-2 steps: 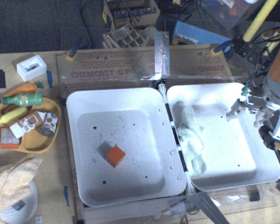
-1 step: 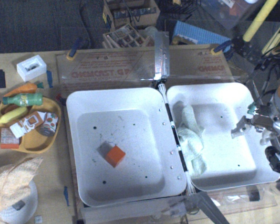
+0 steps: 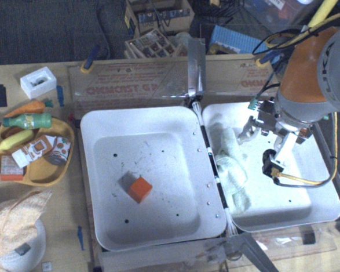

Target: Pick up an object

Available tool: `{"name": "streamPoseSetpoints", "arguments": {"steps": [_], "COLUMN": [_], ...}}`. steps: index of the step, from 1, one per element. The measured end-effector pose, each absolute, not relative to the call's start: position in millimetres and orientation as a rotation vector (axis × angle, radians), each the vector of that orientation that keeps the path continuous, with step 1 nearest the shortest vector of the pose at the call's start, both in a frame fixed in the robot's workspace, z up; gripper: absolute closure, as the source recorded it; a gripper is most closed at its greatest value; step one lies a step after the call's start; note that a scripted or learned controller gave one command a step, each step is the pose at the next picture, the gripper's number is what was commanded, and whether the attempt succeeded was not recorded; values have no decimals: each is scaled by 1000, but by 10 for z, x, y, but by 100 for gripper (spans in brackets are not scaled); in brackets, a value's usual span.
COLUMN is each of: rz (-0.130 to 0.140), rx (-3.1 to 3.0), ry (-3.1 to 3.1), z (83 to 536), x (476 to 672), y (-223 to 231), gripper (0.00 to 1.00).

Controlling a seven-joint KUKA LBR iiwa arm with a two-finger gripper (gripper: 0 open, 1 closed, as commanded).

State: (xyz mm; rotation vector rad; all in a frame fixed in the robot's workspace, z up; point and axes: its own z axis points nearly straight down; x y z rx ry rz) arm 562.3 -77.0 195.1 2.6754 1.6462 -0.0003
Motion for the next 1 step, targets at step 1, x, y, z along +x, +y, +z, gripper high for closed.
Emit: {"name": "streamPoseSetpoints", "arguments": {"steps": [1], "rz": [0], "rx": [2694], "ry": [1614], "z": [2252], "x": [5898], "y": [-1787], "gripper": [0]}}
